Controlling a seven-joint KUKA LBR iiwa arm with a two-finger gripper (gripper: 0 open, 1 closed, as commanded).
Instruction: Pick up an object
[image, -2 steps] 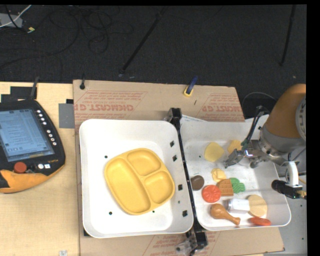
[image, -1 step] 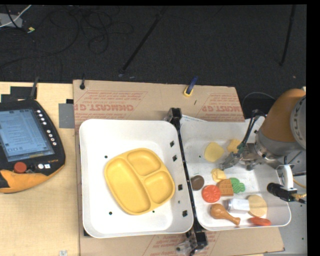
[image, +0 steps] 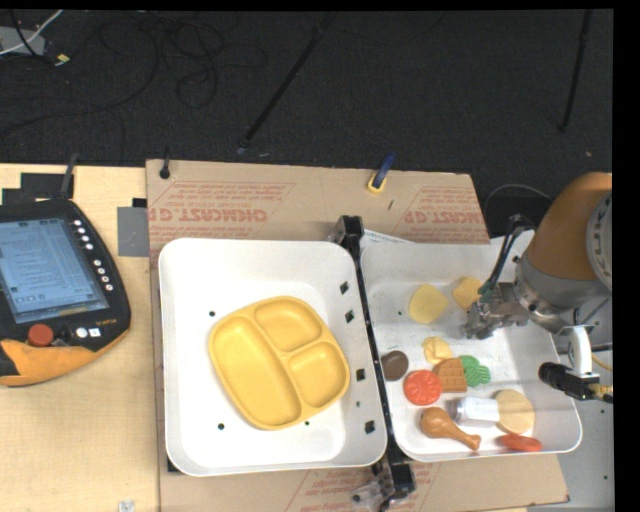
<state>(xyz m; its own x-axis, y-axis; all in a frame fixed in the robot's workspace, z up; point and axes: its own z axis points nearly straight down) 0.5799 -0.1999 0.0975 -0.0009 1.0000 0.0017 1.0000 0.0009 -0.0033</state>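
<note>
Gripper (image: 483, 318): low in right bin (image: 560, 440), jaw state cannot be told; dark, blurred
Toy food: cheese (image: 428, 303) beside it; tomato (image: 422, 387), waffle (image: 452, 375), drumstick (image: 448, 426) nearer front
Left bin (image: 190, 280): yellow tray (image: 278, 360)
Bench left: pendant (image: 55, 285)

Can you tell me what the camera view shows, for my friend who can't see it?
A gripper hovers over toy food in the right bin. The left bin holds a yellow divided plate.
</note>
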